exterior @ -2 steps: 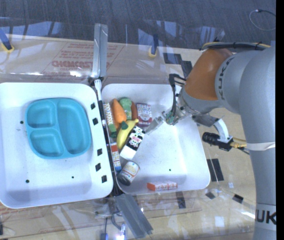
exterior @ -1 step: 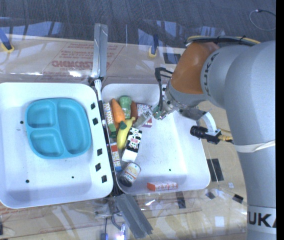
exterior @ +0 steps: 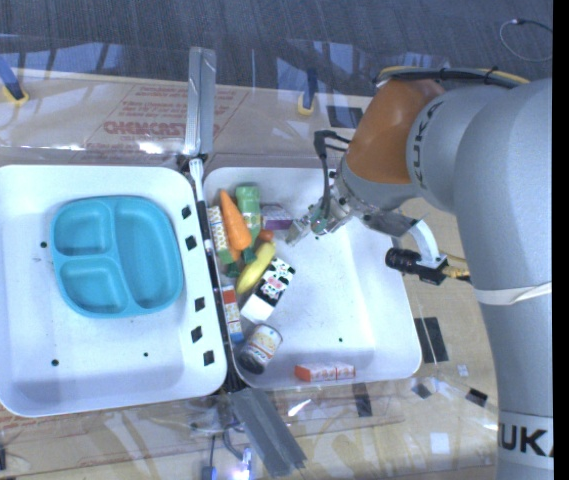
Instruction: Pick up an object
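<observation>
Lying orange, tapered — carrot (exterior: 231,220); untouched.

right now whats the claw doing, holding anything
Claw: over the right shallow white bin, nothing visibly held; open or shut cannot be told.

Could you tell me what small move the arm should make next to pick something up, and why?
Probably shift the claw left and down toward the carrot and banana. It hangs above bare floor of the right bin, while the items are heaped along that bin's left wall.
</observation>
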`<state>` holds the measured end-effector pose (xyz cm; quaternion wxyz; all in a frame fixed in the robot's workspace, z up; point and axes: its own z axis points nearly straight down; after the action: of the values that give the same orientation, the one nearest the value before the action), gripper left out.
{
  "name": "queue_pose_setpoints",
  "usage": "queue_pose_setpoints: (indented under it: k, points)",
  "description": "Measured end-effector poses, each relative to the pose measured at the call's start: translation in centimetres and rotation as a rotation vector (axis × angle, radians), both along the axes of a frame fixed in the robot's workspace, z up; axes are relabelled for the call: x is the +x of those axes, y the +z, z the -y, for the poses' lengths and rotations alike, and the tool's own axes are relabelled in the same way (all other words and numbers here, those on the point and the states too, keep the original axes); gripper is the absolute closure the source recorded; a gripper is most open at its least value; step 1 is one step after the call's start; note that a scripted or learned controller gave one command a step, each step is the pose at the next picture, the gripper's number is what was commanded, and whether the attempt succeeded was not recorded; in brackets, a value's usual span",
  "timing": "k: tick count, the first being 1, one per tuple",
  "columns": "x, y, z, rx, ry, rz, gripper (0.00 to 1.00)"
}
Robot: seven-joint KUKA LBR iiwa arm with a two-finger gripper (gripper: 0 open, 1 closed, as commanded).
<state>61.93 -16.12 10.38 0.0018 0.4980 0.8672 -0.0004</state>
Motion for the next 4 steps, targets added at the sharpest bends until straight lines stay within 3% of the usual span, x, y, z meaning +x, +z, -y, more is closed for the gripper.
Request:
queue_pose_setpoints:
  k: [1, 2, 3, 4]
  points:
    - [0.0, 0.0, 0.0, 0.000, 0.000, 0.000, 0.00]
    - [-0.2, 8.1, 3.5, 0.000, 0.087, -0.001, 0.00]
    - [3.5, 1.4, -1.3, -0.002, 0.004, 0.007, 0.00]
    - [-1.1, 3.6, -2.5, 0.003, -0.054, -0.004, 0.00]
